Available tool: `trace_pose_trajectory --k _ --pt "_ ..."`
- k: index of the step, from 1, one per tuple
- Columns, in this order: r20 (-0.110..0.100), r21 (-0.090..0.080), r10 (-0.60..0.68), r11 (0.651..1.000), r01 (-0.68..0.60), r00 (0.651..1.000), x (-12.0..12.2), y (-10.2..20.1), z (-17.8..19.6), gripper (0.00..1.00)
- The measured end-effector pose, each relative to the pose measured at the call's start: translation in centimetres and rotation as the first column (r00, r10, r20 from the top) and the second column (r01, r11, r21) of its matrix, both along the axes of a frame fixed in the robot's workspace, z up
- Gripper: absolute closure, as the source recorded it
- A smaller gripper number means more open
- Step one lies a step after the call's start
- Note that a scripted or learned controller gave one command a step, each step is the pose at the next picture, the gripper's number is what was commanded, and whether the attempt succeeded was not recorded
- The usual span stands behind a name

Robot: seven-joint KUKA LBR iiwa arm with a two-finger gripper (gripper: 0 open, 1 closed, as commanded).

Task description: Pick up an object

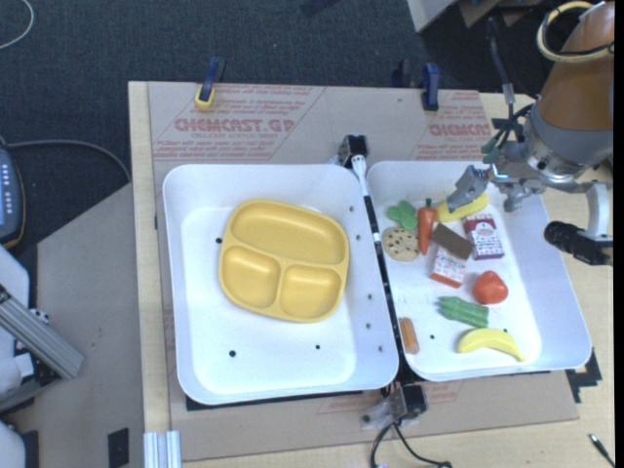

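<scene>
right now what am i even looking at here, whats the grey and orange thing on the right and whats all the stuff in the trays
One camera looks down at a slant on a bench with two shallow white bins. The grey and orange thing is a robot arm reaching in from the right; its two-finger gripper sits over the right bin, close to a small yellow item. Whether it grips anything cannot be told. The left bin holds a yellow divided plate. The right bin holds toy food: a banana, a tomato, a carrot, a cookie and small boxes.
</scene>
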State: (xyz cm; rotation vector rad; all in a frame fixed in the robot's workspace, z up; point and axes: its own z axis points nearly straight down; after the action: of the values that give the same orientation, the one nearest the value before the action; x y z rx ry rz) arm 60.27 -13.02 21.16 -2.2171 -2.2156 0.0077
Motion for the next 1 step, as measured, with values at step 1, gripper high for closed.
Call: trace_pose_trajectory --k 1 --pt "0.001 0.000 0.000 1.000 0.000 1.000 -0.28 0.16 -4.33 0.00"
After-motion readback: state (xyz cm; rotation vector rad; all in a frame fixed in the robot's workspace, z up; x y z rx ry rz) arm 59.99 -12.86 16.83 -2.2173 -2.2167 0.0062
